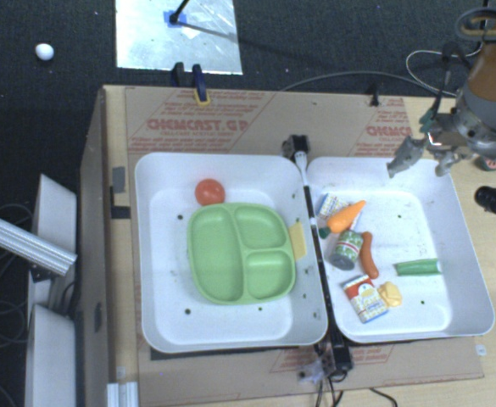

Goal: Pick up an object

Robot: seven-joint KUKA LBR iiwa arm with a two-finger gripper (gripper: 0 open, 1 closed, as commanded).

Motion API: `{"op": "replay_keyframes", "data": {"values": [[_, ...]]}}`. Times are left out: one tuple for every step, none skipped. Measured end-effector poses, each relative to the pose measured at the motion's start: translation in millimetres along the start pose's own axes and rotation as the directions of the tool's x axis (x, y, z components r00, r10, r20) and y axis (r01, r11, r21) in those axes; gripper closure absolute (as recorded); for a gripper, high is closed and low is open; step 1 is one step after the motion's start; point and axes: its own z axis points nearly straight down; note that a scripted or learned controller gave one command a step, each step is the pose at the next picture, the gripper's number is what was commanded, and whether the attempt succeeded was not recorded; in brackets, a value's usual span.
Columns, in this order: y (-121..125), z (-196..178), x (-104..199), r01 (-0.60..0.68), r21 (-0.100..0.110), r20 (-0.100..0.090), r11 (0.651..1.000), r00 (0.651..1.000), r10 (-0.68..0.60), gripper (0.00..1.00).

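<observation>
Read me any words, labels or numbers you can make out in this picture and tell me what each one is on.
"CHEMCAST GP", in red on the brown board under the bins, left of centre.
Red print on that board at its right end: partly hidden, unreadable.
Labels on the small can and the carton: too small to read.

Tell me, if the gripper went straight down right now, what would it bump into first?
Probably the bare white floor of the right bin near its back corner. The gripper hangs there, away from the toys, though depth is hard to judge.

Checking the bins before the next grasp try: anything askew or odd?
Mostly fine. One oddity: a flat yellow piece sits wedged at the left bin's right wall beside the green tray. The gripper is above the right bin's far edge.
</observation>
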Motion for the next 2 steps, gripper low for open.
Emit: {"op": "replay_keyframes", "data": {"values": [[51.2,142.7,13.8,0.002,0.003,-0.001,1.000,1.000,-0.002,0.00],[54.7,177.4,36.1,0.001,-0.009,0.002,1.000,1.000,-0.001,0.00]]}}
